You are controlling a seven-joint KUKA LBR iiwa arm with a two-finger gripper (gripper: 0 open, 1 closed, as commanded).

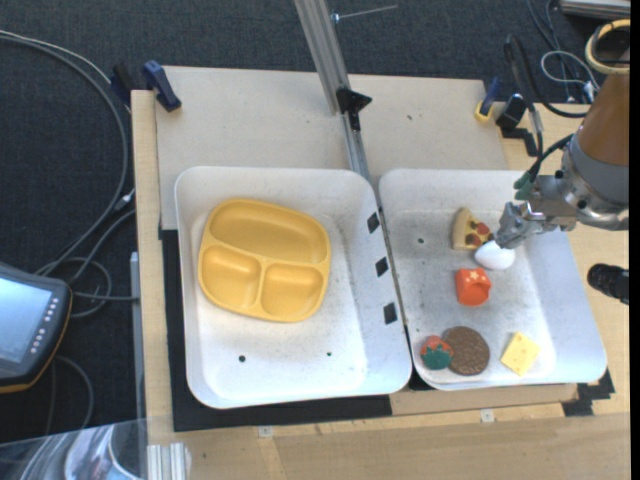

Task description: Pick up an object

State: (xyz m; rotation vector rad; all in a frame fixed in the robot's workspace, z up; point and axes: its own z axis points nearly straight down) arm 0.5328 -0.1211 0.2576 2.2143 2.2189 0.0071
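The right bin (560, 268) holds several toy foods. A pizza slice (464, 228) lies near its upper middle, with a white round piece (494, 258) just below and to the right of it. Below those sits an orange-red pepper (473, 286). Along the front edge are a red and green piece (436, 352), a brown round patty (466, 350) and a yellow cheese wedge (520, 353). My gripper (511, 230) reaches in from the right and hangs right at the upper edge of the white piece, beside the pizza slice. Nothing shows as held.
The left bin (200, 368) carries a yellow divided plate (264, 259). A metal pole (330, 58) slants down to the divider between the bins. Blue clamps (160, 83) sit at the bench's back corners, and cables lie at the far right.
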